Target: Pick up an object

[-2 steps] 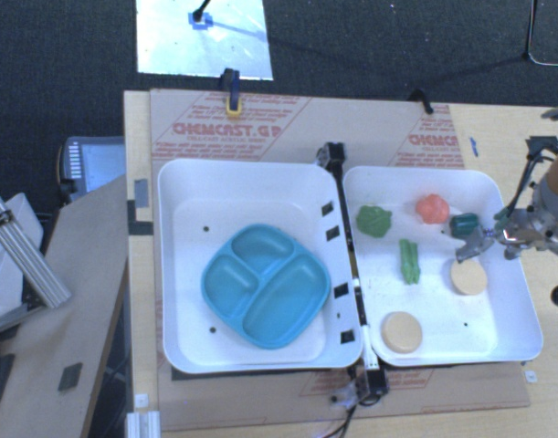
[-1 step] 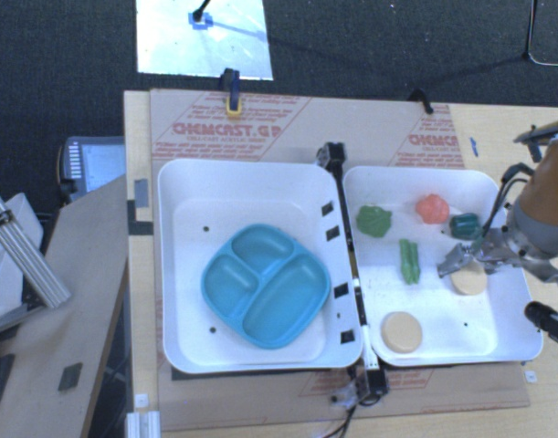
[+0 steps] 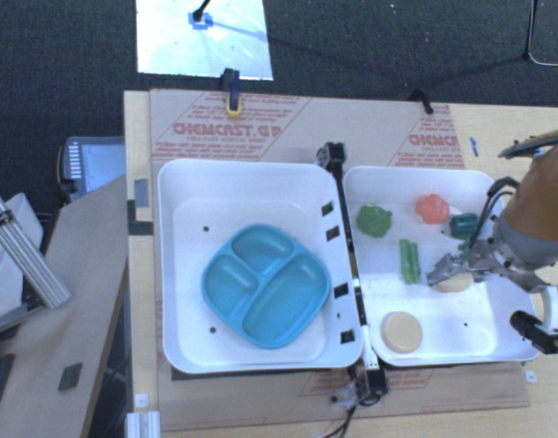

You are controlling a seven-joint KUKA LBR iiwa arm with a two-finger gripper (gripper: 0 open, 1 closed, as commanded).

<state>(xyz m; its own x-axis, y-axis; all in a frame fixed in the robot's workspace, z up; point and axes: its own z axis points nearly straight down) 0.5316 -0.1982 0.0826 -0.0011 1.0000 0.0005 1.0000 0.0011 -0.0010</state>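
My gripper (image 3: 446,272) is low in the right bin (image 3: 479,182), reaching in from the right. It sits right over a pale cream object (image 3: 457,285), which it partly hides. Just left of it lies a green stick-shaped piece (image 3: 409,261). A leafy green item (image 3: 373,221), a salmon-red lump (image 3: 432,209) and a small teal object (image 3: 463,224) lie toward the back of the same bin. A round beige disc (image 3: 402,332) rests near the bin's front.
The left bin (image 3: 192,185) holds a blue divided plate (image 3: 264,285). A black clip-lined divider (image 3: 344,263) separates the two bins. The grey arm with its orange band (image 3: 543,203) covers the right bin's far right side.
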